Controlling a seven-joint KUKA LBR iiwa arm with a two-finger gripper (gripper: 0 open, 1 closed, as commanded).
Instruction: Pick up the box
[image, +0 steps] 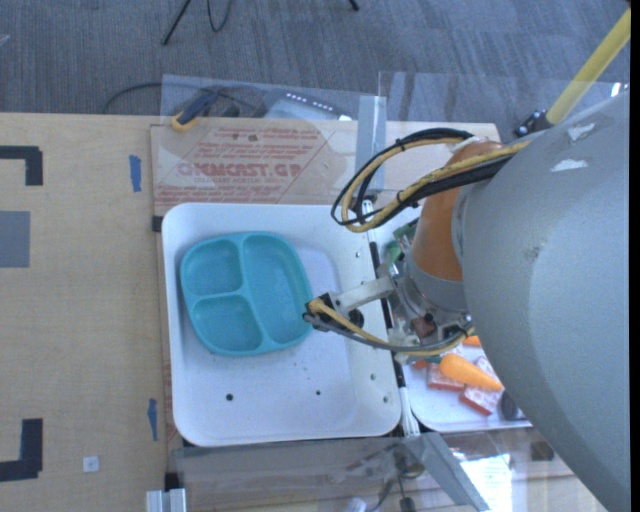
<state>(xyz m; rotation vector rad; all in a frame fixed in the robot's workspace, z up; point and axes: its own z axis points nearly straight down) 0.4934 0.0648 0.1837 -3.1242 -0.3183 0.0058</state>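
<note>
1. The box (480, 400), small and red-and-white, lies in the right bin (445, 418) near the view's lower edge, half hidden under the grey arm (545, 270).
2. An orange carrot-shaped toy (470, 370) lies just beside it. A green thing (405, 235) peeks out farther back.
3. The left bin (280, 400) on the desk (80, 300) holds a teal divided plate (245, 292).
4. The gripper (428, 330) sits over the rim between the bins, apart from the box. Whether it is spread or closed cannot be told.
</note>
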